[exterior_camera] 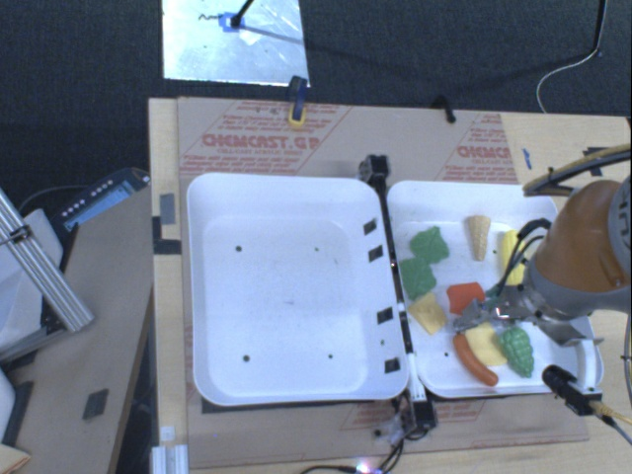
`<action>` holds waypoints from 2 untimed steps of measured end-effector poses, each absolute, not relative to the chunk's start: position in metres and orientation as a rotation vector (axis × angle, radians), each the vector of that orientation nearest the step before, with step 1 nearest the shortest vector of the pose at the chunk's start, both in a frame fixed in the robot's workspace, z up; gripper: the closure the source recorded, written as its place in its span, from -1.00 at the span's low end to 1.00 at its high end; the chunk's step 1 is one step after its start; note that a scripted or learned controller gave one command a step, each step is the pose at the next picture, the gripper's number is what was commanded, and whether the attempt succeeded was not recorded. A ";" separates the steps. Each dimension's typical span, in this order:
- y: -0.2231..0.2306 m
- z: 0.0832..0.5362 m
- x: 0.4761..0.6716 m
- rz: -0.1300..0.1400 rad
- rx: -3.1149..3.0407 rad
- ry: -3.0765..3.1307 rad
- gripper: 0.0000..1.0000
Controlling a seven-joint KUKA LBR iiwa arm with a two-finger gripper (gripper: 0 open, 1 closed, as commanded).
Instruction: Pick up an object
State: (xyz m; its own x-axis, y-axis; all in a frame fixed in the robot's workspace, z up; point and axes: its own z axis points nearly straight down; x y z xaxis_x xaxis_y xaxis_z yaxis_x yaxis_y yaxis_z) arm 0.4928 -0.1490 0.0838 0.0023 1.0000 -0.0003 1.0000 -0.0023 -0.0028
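My gripper (481, 316) hangs low over the right bin (441, 201), just above a red block (465, 293) and a pale yellow piece (485, 345). Around it lie two green leafy pieces (429, 244) (418, 277), a yellow wedge (429, 313), an orange-red sausage shape (475, 360), a green bumpy piece (517, 351), a cream cone (479, 235) and a yellow banana-like piece (509, 253). The grey arm with its orange band (585, 250) covers the bin's right side. Nothing shows between the fingers.
The left bin (286, 284) lies beside the right one, with a black-clipped divider (387, 265) between them. Both rest on a cardboard sheet (326, 131). A shiny metal plate (233, 26) lies beyond the bench.
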 end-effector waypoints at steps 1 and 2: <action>-0.148 0.095 0.497 -0.003 -2.221 -2.226 1.00; -0.108 0.084 0.543 -0.005 -2.214 -2.233 1.00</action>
